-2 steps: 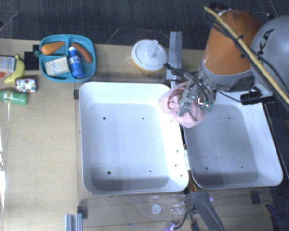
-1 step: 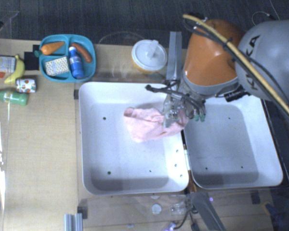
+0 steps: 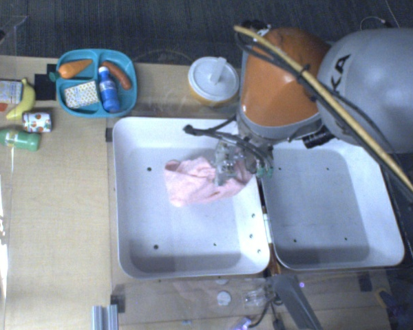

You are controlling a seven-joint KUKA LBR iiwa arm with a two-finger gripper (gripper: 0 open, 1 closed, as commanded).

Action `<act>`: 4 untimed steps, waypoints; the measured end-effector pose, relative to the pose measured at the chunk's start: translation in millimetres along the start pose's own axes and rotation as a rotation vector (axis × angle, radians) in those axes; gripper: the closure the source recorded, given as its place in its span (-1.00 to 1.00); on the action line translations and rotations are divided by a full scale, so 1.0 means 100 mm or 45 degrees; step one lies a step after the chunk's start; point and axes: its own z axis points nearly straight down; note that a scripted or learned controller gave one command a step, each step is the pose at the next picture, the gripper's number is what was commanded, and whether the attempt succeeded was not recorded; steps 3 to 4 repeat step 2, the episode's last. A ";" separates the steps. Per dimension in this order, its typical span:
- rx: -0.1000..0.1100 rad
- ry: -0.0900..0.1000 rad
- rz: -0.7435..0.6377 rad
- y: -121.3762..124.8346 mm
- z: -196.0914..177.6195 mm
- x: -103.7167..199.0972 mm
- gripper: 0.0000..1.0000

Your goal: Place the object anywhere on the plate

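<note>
The pink cloth (image 3: 196, 179) is seen crumpled in the left bin (image 3: 134, 243), its long axis running left to right. The gripper (image 3: 228, 165) is set over the cloth's right end, so the bulk lies to its left. How far it is open, and whether cloth is caught (the wrist hides this), cannot be told.

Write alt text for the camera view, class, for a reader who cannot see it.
A grey and orange robot arm lowers its gripper onto a crumpled pink cloth in the left white bin. A blue divided plate of toy food sits beyond, at upper left.
</note>
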 end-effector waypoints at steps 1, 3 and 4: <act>0.000 0.003 -0.001 0.42 -0.03 0.30 1.00; 0.000 0.003 -0.001 0.42 -0.03 0.30 -1.00; 0.000 0.003 -0.001 0.42 -0.03 0.30 -1.00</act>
